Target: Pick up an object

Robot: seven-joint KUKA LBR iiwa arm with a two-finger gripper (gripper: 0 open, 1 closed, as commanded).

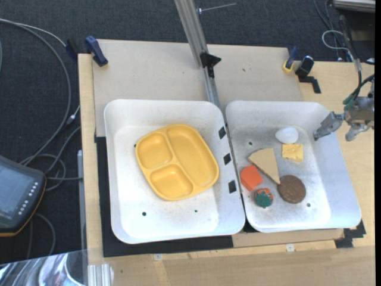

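The right bin (333, 177) holds several small items: a white egg-shaped piece (287, 135), a yellow square (292, 152), a tan wedge (266, 162), an orange block (251, 177), a green and red piece (264, 197) and a brown round cookie (292, 189). My gripper (334, 134) hangs over the bin's upper right rim, right of the white piece. Its fingers are open with nothing between them.
The left bin (119, 159) carries a yellow three-compartment plate (175, 161). A metal pole (193, 22) slants down to the gap between the bins. Clamps sit at the bench's far corners, and cables trail at the right.
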